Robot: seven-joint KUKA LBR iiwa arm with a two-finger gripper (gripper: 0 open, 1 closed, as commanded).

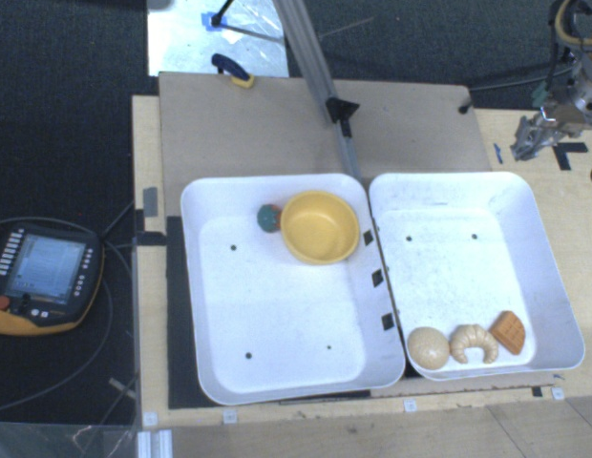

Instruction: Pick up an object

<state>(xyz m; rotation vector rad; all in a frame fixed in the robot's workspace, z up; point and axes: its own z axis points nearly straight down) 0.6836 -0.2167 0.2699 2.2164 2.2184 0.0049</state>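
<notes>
While the gripper (533, 139) hangs up at the far right corner of the bench, well outside both bins, nothing looks to have been picked up yet. From where I stand it is small and a bit murky against the clutter of cables, so I cannot tell how it is set, and I see no object in it.

Everything that could be taken lies down in the bins. In the left bin (277, 351) a yellow bowl (320, 226) sits near the far wall, and a small dark green ball (268, 218) rests just beside it on its left, touching or nearly so. In the right bin (468, 256) three pieces of toy food are lined along the near wall: a pale round bun (429, 347), a croissant (475, 343) next to it, and an orange-brown waffle-like piece (509, 332) at the right end, all close together.

By my reckoning the whole job is ahead: choosing one object, bringing the arm over that bin, coming down on it, gripping and lifting. The right bin's items lie nearer the arm's side.
</notes>
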